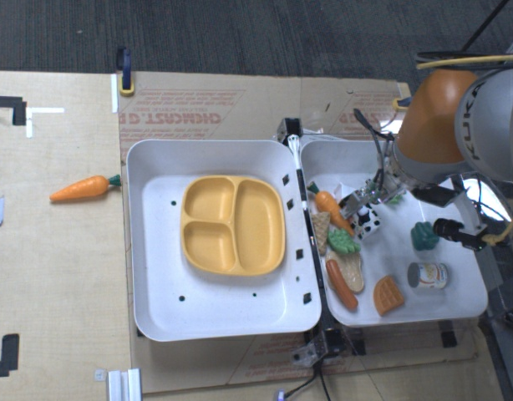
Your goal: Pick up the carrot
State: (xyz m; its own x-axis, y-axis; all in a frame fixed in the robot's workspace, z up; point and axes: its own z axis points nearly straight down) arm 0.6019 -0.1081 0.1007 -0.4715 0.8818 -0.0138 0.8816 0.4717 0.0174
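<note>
While the carrot waits untouched, the lines below weigh the approach.

Step in hand: closing in on the carrot, judged from the pincer hanging just beside it in the right bin.
Carrot's place: against that bin's left wall, orange body slanting, green top up; a leafy green piece touches its lower end.
Second carrot: another one lies on the worktop, well left of the left bin.
Doing it well: the tips should probably straddle the body across its width, clear of the wall and of the black-and-white toy.
Pincer state: cannot be told; the tips are a dark tangle.
Arm pose: the arm reaches over the right bin's far right corner, orange band up, wrist bent down towards the carrot.
</note>
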